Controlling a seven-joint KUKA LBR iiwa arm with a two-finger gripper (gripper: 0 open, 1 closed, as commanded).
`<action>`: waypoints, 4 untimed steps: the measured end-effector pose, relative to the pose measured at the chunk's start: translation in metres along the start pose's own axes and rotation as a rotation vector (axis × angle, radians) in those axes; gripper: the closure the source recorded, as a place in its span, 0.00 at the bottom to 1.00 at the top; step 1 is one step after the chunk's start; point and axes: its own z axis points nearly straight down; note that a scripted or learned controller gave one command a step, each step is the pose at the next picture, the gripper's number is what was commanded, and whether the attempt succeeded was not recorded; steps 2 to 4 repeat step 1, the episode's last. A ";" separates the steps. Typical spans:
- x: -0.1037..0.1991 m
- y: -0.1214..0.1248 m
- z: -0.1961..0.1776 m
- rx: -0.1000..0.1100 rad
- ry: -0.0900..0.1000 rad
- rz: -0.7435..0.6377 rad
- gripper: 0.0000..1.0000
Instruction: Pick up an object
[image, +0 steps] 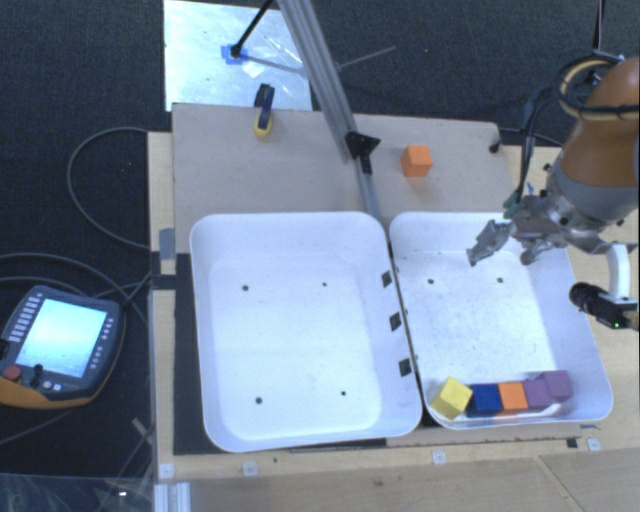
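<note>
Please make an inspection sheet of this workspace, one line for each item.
Surface: bench bears two white bins, left bin and right bin, side by side.
Job's things: yellow block, blue block, orange block and purple blocks in a row along the right bin's near wall.
Clutter: loose orange cube on the bench behind the bins; yellow clamp at the far edge.
Grippers: tool hangs over the right bin's far part, holding nothing.
Cables: grey cable loops on the floor at left.
Surroundings: control pendant lies left of the bench.
</note>
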 end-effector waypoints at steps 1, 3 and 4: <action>0.001 -0.067 0.136 0.009 0.001 0.003 0.00; 0.001 -0.067 0.136 0.009 0.001 0.003 0.00; 0.001 -0.067 0.136 0.009 0.001 0.003 0.00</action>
